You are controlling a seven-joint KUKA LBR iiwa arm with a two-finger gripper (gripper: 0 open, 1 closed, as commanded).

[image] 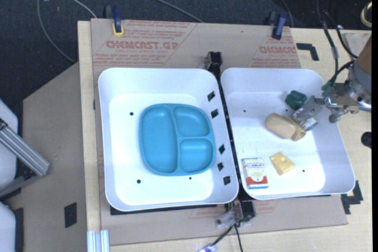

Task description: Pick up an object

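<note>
Nearest, a red-and-white packet (255, 173) and yellow block (282, 163) lie in the right bin (336, 177). Behind them, the gripper (306, 118) hangs low just over a tan loaf-shaped piece (282, 126), a green object (295, 98) beyond. Approach stage, I judge; whether it grasps anything I cannot tell. Next: settle squarely, close.

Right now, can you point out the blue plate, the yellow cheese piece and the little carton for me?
blue plate (177, 140), camera view, on the ridge between its compartments.
yellow cheese piece (282, 163), camera view, on the middle of its top face.
little carton (255, 173), camera view, on its printed front.
</note>
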